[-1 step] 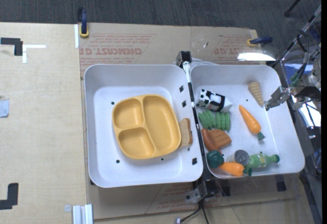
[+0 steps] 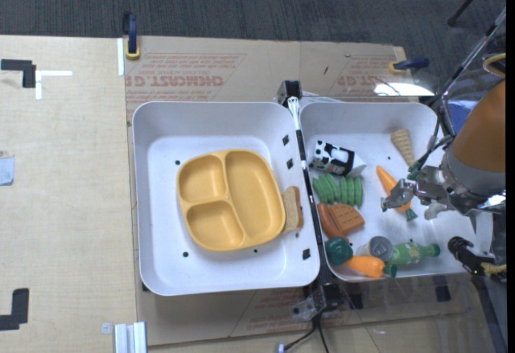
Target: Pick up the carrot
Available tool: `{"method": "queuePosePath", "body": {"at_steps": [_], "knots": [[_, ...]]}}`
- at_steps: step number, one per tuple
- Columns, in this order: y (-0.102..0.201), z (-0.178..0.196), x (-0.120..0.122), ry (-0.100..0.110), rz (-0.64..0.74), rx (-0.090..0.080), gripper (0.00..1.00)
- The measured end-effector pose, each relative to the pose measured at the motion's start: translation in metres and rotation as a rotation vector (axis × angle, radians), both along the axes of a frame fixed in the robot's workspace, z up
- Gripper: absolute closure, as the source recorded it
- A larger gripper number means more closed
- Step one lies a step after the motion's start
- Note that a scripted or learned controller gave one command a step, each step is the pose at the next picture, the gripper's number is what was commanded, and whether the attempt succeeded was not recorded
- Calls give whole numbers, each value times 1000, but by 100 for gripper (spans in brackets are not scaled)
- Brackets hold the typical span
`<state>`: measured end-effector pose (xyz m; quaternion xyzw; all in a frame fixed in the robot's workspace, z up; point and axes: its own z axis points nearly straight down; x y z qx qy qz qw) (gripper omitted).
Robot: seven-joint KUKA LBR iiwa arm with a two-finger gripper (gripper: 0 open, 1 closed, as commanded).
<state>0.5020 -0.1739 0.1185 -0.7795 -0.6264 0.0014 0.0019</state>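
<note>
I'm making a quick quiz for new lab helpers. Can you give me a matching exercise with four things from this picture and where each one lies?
Things:
1. yellow plate
2. carrot
3. green bottle
4. black and white cow

Places:
A. near edge of right bin
B. left bin
C. just left of the gripper
D. right bin, near the divider

Pairs: 1-B, 2-C, 3-A, 4-D

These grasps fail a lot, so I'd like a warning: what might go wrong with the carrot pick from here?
1. The gripper sits at the carrot's lower tip, so a grasp there may slip off the taper.
2. The carrot lies close to the bin wall and the cone, so the gripper may bump them.
</note>
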Motion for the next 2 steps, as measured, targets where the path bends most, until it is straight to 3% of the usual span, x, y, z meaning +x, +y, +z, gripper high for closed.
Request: {"method": "queuePosePath", "body": {"at_steps": [1,2], "knots": [[7,-27,57,-4,158,-2,0],[6,-18,58,-4,156,-3,100]]}}
